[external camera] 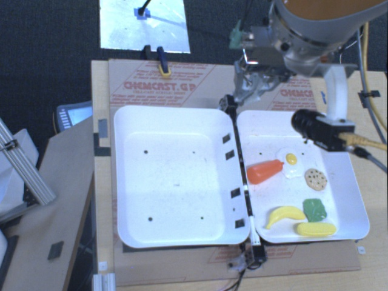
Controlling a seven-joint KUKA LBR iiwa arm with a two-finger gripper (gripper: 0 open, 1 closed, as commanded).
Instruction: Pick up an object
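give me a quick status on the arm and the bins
Gripper high over the bins' far edge, holding nothing seen. Carrot, fried egg, cookie, banana untouched in right bin. Nothing blocking the toys.

The bench (176, 77) is light wood with a brown cardboard sheet (182, 86) on it. At 11 o'clock a shiny metal plate (142, 17) lies on dark carpet (42, 41). At 8 o'clock stands an aluminium rail (24, 168).
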